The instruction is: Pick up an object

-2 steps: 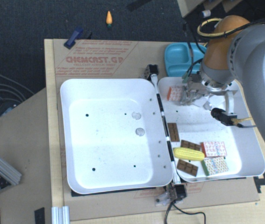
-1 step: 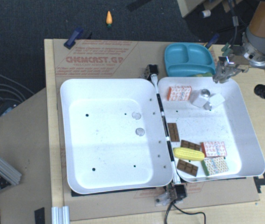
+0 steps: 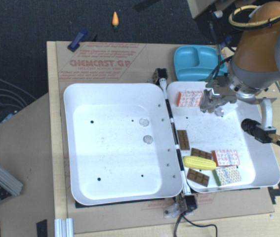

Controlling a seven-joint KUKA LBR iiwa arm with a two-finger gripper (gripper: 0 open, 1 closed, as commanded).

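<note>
One gripper [image 3: 213,104] — above right bin [image 3: 263,157]

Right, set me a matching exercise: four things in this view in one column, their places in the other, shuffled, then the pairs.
Things:
1. yellow toy corn cob
2. light blue plastic divided tray
3. small orange carrot-shaped toy
4. grey two-finger gripper

Places:
A. on the dark floor beyond the bench
B. near the right bin's front, among flat blocks
C. over the right bin's far end
D. on the bench behind the right bin

Pairs: 1-B, 2-D, 3-A, 4-C

White bins [image 3: 80,147]; yellow corn [image 3: 199,162]; blue tray [image 3: 195,62]; brown chocolate bars [image 3: 183,139].
</note>
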